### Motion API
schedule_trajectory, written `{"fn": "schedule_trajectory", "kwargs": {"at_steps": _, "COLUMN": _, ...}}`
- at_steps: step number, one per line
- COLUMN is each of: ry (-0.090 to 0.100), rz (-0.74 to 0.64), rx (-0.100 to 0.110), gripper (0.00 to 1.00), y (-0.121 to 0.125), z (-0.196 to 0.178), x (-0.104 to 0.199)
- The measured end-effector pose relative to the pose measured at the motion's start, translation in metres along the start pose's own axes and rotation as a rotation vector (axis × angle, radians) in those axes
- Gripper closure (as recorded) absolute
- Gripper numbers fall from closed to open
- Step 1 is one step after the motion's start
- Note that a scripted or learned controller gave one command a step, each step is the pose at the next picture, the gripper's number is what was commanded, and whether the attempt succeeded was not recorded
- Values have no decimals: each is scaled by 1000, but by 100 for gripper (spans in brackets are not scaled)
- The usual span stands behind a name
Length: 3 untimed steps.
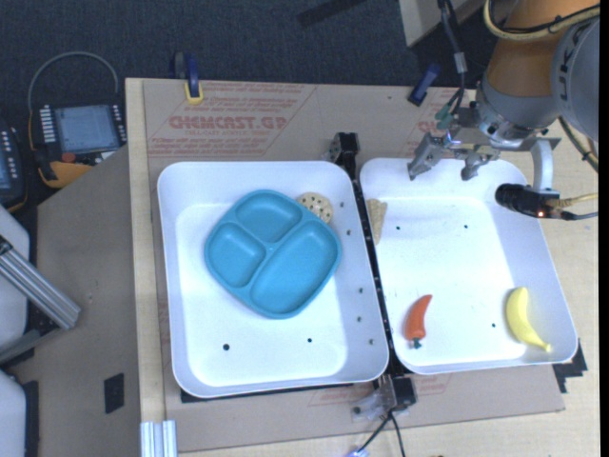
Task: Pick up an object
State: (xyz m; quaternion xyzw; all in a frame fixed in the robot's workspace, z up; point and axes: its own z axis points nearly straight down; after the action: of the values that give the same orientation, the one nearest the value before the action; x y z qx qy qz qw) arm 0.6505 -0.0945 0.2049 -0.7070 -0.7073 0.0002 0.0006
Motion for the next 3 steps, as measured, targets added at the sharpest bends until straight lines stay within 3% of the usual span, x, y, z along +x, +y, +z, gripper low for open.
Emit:
{"fn": "schedule_trajectory", "kwargs": {"at_steps": 1, "ry": 1, "rz": 1, "rx": 7, "gripper": 0, "y": -3, "z": 64, "x": 2}}
{"fn": "schedule_trajectory", "kwargs": {"at_steps": 2, "ry": -5, "rz": 2, "rx": -1, "gripper": 0, "y": -3, "z": 113, "x": 0}}
{"fn": "schedule_trajectory", "kwargs": {"at_steps": 3, "ry": -3, "rz": 2, "rx": -4, "gripper": 100, "y": -2, "z": 102, "x": 2}}
